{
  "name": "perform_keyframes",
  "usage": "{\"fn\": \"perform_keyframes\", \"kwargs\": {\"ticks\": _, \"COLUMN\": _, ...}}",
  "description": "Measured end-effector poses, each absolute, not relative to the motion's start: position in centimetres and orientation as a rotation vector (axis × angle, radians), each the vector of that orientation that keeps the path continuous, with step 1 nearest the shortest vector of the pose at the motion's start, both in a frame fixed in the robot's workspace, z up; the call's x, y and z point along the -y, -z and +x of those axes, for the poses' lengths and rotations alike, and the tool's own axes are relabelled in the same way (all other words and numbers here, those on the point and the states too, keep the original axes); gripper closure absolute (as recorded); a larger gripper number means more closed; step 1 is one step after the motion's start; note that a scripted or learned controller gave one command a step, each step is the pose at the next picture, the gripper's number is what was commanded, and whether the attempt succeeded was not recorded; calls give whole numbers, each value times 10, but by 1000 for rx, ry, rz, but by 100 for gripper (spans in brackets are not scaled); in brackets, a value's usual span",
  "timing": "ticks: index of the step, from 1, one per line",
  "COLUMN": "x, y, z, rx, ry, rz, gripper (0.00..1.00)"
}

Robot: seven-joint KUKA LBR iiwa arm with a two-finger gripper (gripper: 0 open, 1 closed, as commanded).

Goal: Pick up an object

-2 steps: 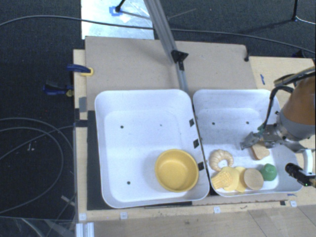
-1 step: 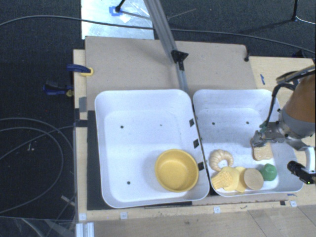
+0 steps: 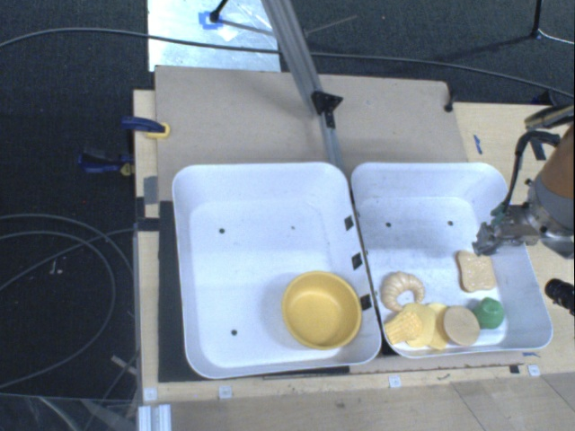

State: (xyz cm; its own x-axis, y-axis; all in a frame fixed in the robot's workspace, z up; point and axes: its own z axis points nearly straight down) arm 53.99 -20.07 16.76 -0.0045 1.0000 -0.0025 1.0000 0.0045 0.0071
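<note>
Two white bins (image 3: 269, 187), unlabelled toys

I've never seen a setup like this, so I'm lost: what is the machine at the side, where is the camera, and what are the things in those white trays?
The picture comes from one camera fixed above the bench, looking down at a slant. At the right edge is a robot arm; its gripper hangs over the right bin, just above a toast-shaped piece. I cannot tell how the gripper is set, and nothing visibly sits in it. That bin also holds toy foods: a croissant, a yellow corn piece, a round tan disc and a small green item. The left bin holds a yellow bowl.
</note>
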Motion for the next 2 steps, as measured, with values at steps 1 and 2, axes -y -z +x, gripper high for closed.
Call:
{"fn": "perform_keyframes", "kwargs": {"ticks": 1, "x": 208, "y": -229, "z": 545, "rx": -2221, "ry": -5, "rz": 2210, "gripper": 100}}
{"fn": "perform_keyframes", "kwargs": {"ticks": 2, "x": 208, "y": -284, "z": 547, "rx": -2222, "ry": -5, "rz": 2209, "gripper": 100}}
